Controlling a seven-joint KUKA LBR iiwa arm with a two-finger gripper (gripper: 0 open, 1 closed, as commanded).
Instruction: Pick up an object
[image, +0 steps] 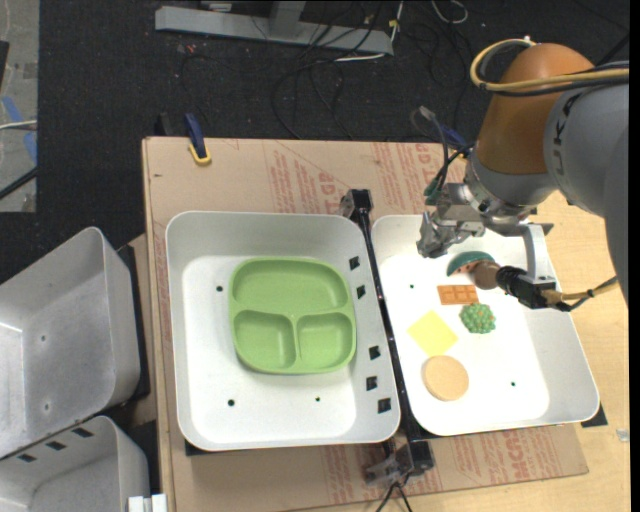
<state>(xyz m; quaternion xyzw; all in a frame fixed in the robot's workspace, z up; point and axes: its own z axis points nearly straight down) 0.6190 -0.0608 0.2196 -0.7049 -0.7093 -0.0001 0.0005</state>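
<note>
The tan round disc (445, 378) lies nearest, at six o'clock in the right bin (560, 390). The end effector (438, 243) hovers at eleven o'clock; whether it is apart or together I cannot tell. The orange waffle piece (457, 294) lies just beside it, toward five o'clock. Centre over one piece, descend straight, avoiding neighbours.

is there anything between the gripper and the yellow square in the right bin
Nothing visible does. The gripper hangs over the right bin's far end; bare white floor lies between it and the yellow square. The waffle sits just right of that line.
</note>
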